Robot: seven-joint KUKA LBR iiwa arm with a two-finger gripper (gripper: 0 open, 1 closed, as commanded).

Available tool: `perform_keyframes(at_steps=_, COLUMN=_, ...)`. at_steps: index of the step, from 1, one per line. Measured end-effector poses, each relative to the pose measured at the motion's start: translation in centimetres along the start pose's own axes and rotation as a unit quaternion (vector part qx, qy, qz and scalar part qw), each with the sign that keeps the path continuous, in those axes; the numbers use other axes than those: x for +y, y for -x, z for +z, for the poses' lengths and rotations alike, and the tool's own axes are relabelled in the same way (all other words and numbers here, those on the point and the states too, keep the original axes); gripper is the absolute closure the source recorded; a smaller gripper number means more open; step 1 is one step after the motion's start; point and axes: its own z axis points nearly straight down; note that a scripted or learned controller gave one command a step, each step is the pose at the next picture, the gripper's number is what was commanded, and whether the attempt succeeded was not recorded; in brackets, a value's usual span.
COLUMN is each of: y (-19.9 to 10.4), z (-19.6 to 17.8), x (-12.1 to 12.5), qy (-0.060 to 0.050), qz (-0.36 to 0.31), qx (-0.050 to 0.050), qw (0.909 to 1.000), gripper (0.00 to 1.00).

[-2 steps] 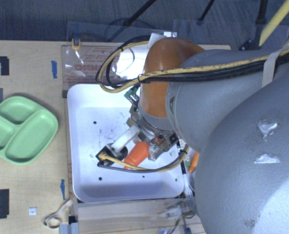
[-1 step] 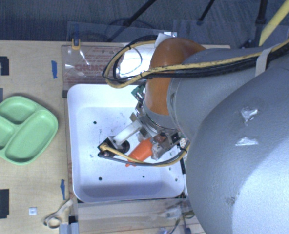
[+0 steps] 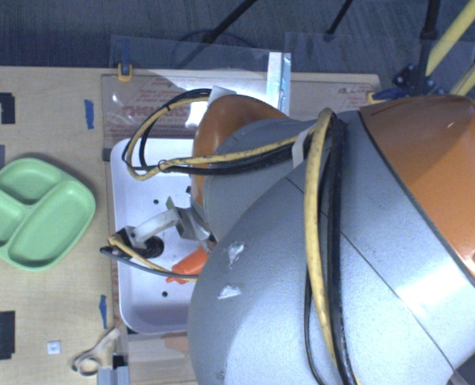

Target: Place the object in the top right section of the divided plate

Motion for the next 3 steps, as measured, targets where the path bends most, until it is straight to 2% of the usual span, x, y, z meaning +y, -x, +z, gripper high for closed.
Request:
perform_keyframes(at_steps=1, y=1.4, z=-12.7, x=-0.6, qy=0.001, qz=-0.070, qx=0.001, qw=0.9975, gripper=1.00)
perform_keyframes(at_steps=2, y=3.7, z=-18.4, x=6.7, qy=0.001, qz=0.055, qx=0.001, qw=0.9985, gripper=1.00)
perform_keyframes(at_steps=3, y=-2.8, z=-26.0, x=11.3, qy=0.001, qz=-0.069, qx=-0.001, qw=0.9976, gripper=1.00)
